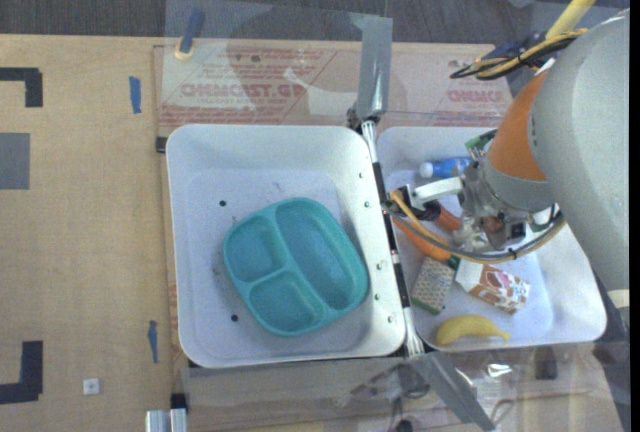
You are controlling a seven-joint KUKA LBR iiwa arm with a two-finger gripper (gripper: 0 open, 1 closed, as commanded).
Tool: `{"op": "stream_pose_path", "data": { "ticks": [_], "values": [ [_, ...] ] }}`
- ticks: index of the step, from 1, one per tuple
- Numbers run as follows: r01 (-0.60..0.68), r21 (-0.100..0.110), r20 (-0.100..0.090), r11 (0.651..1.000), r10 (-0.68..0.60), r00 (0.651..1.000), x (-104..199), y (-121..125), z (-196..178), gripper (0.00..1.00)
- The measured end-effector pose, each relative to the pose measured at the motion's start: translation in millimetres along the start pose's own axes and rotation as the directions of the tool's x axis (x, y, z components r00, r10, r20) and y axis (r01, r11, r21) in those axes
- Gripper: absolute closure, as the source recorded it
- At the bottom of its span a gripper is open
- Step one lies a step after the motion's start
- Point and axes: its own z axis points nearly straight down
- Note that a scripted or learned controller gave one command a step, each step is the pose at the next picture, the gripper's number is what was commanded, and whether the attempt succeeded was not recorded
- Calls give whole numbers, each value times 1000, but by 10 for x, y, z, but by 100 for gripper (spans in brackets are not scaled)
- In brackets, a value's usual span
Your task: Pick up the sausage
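Small yellow banana (470, 328) lies nearest, in the right white bin (575, 315). Beyond it hangs the gripper (482, 232), claw state untellable. The reddish stubby sausage (449, 216), seemingly, lies just left; centre over it before closing.

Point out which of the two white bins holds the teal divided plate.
The left white bin holds the teal three-compartment plate; the right white bin holds the yellow banana and other small items.

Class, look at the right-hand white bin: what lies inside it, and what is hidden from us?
Inside the right bin lie a banana, a small carton and a speckled packet. The arm and its claw cover the bin's middle, so anything beneath them cannot be seen.
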Motion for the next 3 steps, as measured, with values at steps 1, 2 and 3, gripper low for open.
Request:
{"op": "stream_pose_path", "data": {
  "ticks": [1,2,3],
  "values": [
    [184,5,10,983,-184,983,176,480,-402,100],
    [131,1,6,991,-131,991,554,192,12,100],
    [53,3,11,999,-53,999,946,250,27,100]
  ]
}}
